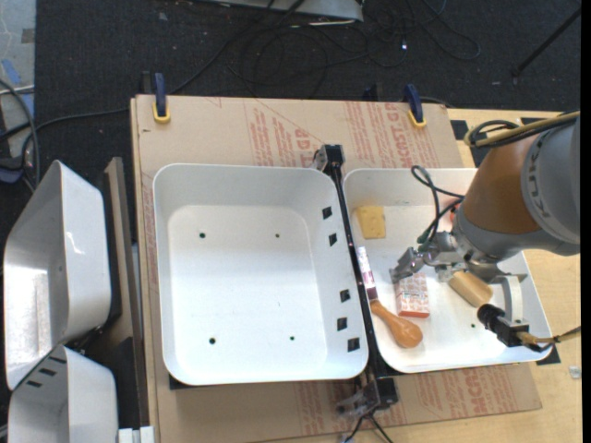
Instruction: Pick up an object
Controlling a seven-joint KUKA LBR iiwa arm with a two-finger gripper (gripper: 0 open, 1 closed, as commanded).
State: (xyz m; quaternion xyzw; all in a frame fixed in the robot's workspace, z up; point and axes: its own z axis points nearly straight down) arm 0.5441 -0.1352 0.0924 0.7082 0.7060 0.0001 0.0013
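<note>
In the right bin (392,185) my gripper (409,268) hangs low, just above the upper edge of a red-and-white packet (413,297). Whether it touches the packet I cannot tell. A wooden spoon-like piece with an orange round end (399,326) lies to the packet's lower left, near the bin's left wall. A tan square pad (371,220) rests toward the bin's far left. A short tan cylinder (469,288) lies to the right of the packet, partly under the wrist. The arm's orange band (499,192) covers the bin's right side.
The left bin (166,201) sits beside the right one, with a black divider strip (343,238) between them. Both stand on a cardboard sheet (277,127) held by yellow clamps. Stacked white bins (51,247) stand off the bench at far left.
</note>
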